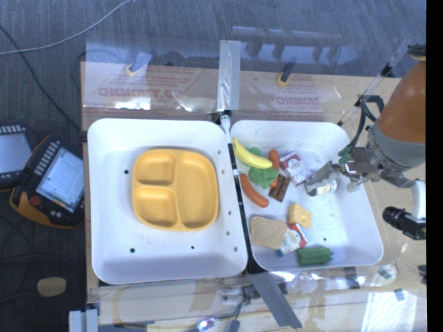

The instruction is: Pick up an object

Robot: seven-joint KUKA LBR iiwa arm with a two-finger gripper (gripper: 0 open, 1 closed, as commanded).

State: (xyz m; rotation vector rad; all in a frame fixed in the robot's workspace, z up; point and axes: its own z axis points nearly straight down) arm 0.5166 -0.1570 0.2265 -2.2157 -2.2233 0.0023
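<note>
Overhead, the grey two-finger gripper (324,182) is seen above the right shallow white bin (360,216), its finger state indiscernible.

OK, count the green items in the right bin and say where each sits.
2. A leafy green piece lies near the bin's left side, beside the banana. A dark green vegetable lies by the near wall. Others may be hidden under the pile.

The grey arm with the orange band (410,109) is cut off by the frame's right edge. Its metal two-finger gripper (322,182), at mid right, is too blurred to read. At far left, a grey-screened device (12,152) is clipped by the edge.
</note>
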